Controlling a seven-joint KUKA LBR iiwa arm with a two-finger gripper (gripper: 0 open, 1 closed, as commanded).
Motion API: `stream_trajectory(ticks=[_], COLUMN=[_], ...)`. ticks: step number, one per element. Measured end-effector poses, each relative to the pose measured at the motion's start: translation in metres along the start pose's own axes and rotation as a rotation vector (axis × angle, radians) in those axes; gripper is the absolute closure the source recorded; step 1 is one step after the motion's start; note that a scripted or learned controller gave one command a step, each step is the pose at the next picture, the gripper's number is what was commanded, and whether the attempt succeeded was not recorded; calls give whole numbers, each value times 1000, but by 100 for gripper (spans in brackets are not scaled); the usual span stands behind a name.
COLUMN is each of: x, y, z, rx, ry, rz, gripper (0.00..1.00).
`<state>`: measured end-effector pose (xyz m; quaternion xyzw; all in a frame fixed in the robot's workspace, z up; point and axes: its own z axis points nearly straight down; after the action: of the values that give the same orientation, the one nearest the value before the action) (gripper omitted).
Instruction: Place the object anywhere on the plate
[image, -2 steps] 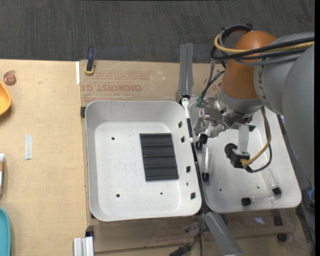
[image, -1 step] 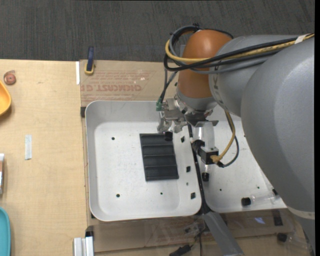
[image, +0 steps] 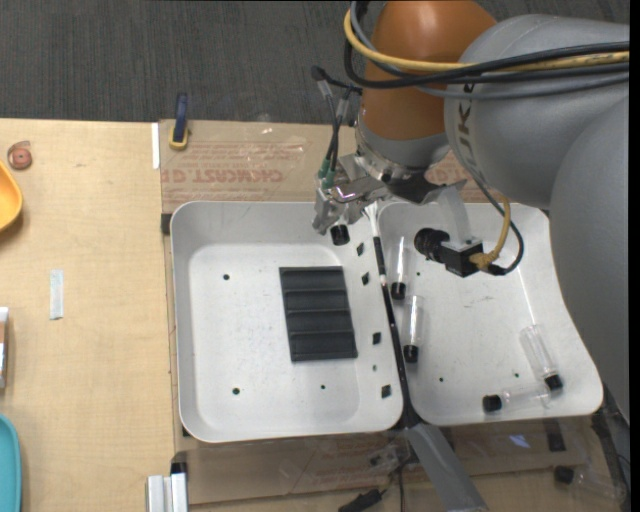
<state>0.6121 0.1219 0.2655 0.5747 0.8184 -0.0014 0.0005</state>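
- Wooden bench, two white bins (image: 200, 300); black ribbed plate (image: 318, 313) in left bin.
- My gripper (image: 340, 215) hovers at far rim, grip state unclear.
- Clear tubes (image: 398, 262) lie in right bin; placing not yet done.

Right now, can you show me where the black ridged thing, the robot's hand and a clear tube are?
black ridged plate (image: 318, 314), camera view, middle of its top.
hand (image: 340, 215), camera view, at its fingertips.
clear tube (image: 537, 355), camera view, middle of its body, right bin.

Single fixed overhead camera, slanted down on both bins (image: 200, 300)
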Motion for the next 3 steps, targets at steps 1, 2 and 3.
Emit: stream_trajectory(ticks=[1,2,3], x=[47,86,99], y=[55,46,4], z=[45,20,31], rx=[-1,-2,0], ry=[0,0,1], rz=[-329,-384,-470], gripper=[100,100,100])
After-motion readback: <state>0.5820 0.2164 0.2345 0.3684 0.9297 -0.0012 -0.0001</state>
